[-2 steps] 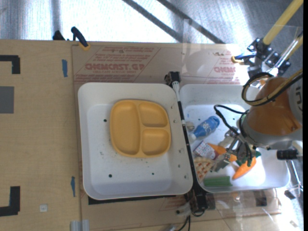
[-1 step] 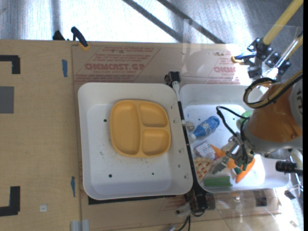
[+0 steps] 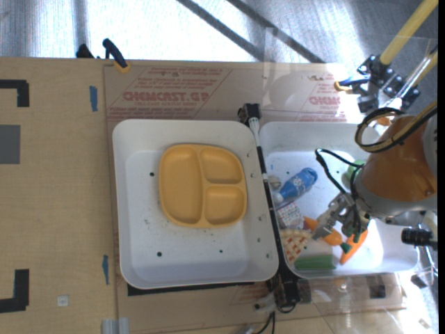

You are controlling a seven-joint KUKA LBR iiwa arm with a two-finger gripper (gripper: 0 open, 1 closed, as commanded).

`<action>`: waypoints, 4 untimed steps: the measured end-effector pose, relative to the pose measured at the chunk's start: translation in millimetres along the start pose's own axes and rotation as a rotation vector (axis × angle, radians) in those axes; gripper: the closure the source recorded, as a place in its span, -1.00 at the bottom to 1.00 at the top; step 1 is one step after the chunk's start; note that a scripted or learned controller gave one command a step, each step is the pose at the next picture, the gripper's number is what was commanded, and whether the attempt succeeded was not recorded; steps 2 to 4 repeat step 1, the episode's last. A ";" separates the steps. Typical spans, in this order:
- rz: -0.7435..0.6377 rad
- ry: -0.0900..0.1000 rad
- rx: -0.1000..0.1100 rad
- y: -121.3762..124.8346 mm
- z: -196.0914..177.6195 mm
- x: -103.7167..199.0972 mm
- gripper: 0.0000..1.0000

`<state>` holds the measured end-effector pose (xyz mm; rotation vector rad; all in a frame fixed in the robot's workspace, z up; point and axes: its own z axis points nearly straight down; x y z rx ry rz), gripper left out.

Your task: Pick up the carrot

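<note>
The carrot (image 3: 350,248), orange with a bit of green at its upper end, lies slanted in the right bin (image 3: 396,256), near its front. The gripper (image 3: 341,223) hangs low over the bin, just above and to the left of the carrot, with the grey arm and its orange band (image 3: 396,172) rising to the right. The gripper's metal parts hide part of the area around the carrot, so I cannot say whether it touches the carrot. A small orange piece (image 3: 311,223) lies to the left of the gripper.
In the right bin also lie a clear bottle with a blue label (image 3: 295,185), a waffle (image 3: 293,242) and a green oblong item (image 3: 314,261). The left bin (image 3: 135,207) holds a yellow divided plate (image 3: 201,184). Black cables (image 3: 334,165) loop over the right bin.
</note>
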<state>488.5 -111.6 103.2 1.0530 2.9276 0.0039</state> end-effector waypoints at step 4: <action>-0.001 0.017 0.003 47.4 -86.2 42.9 1.00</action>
